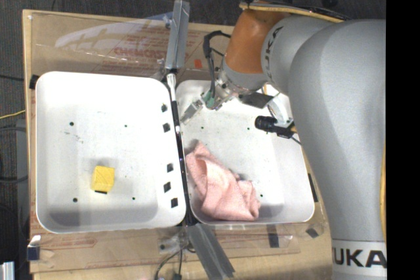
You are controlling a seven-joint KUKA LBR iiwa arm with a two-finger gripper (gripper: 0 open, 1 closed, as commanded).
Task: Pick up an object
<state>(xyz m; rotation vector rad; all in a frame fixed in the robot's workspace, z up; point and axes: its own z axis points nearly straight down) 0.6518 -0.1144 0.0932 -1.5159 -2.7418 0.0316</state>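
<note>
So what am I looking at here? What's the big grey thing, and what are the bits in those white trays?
The big grey shape is a robot arm, with an orange band near its wrist. It reaches in from the right of the picture. The one camera is fixed above the bench and looks down at a slant.

At the arm's tip is a gripper, a small two-fingered hand. It hangs over the far left corner of the right bin. I can't tell whether it is open or shut, and nothing shows in its grasp.

Two shallow white bins sit side by side. The left bin holds a small yellow block. The right bin holds a crumpled pink cloth near its front. The arm's job is to pick up one such object.
</note>
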